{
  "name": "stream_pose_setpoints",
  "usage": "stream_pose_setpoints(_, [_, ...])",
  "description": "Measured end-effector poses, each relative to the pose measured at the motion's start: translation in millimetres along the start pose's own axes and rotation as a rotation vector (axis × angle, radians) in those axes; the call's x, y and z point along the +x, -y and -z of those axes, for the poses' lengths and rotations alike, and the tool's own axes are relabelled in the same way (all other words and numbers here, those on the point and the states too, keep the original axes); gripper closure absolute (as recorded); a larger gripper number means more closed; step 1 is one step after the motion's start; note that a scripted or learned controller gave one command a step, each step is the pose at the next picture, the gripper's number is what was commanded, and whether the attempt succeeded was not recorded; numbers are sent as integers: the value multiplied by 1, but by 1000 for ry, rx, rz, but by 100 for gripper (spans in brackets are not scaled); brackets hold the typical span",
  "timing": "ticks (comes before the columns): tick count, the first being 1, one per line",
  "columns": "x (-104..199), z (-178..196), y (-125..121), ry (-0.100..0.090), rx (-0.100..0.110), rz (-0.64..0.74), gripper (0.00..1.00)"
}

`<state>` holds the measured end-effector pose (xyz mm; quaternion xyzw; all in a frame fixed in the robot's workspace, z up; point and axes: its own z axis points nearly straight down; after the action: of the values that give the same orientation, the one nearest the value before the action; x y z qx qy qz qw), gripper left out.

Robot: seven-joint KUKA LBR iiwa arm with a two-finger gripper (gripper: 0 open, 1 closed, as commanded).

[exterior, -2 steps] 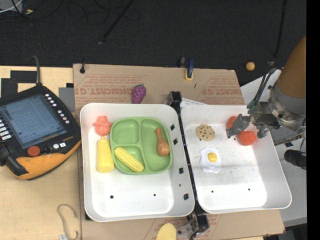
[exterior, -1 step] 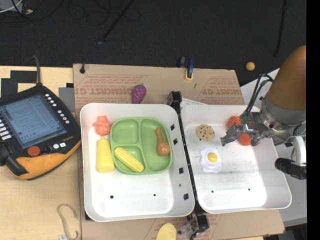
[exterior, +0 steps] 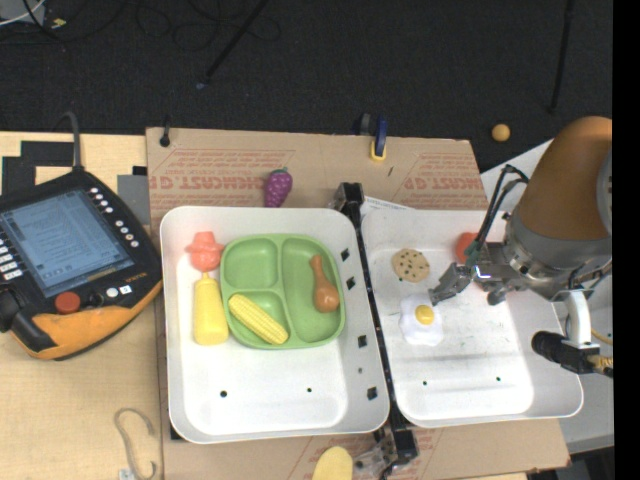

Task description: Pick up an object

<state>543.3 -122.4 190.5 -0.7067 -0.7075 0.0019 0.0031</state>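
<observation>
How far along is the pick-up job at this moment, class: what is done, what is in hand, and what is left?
Done: the arm has reached into the right bin, with its end effector low over the floor between the cookie and the fried egg. In hand: nothing shows between its tips; both toys lie on the bin floor. Left: close on one item and lift it.

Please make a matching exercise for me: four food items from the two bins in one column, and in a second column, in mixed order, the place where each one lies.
Things:
1. corn cob
2. cookie
3. drumstick
4. fried egg

Places:
A. right bin, near its back wall
B. green tray, front compartment
C. right bin, left part, in front of the cookie
D. green tray, right compartment

Pairs: 1-B, 2-A, 3-D, 4-C
</observation>
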Motion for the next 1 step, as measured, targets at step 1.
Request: stream_pose_setpoints(1, [6, -45, -4, 0, 0, 0, 0])
